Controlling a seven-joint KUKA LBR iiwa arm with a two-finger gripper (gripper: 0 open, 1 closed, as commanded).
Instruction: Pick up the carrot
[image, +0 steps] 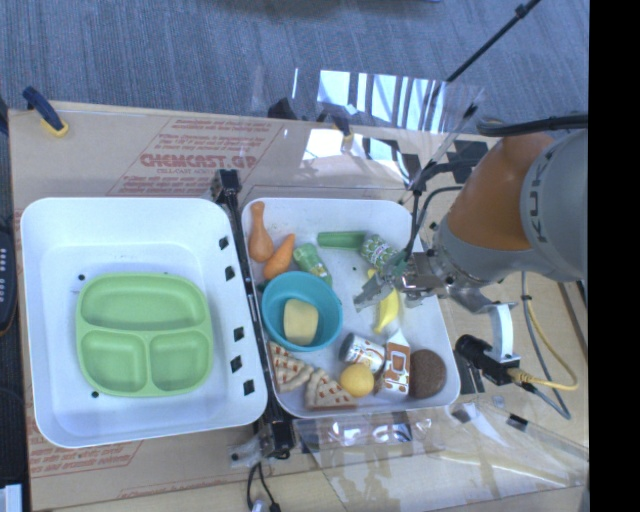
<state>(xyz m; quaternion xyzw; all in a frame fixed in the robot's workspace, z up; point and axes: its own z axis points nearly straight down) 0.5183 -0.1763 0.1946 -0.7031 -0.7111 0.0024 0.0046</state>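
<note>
Camera: one, fixed above the surface (150, 160)
Facing: down at a slant; both bins in frame, left bin (40, 300), right bin (440, 330)
Distance: moderate
Arm (530, 200): enters from right

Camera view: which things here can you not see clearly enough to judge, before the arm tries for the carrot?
- Gripper: small and blurred over the banana; finger state unreadable.
- Carrot: its lower end is hidden by the blue bowl rim.
- Can and carton: labels too small to read.
- Arm: cut off by the right edge.
</note>
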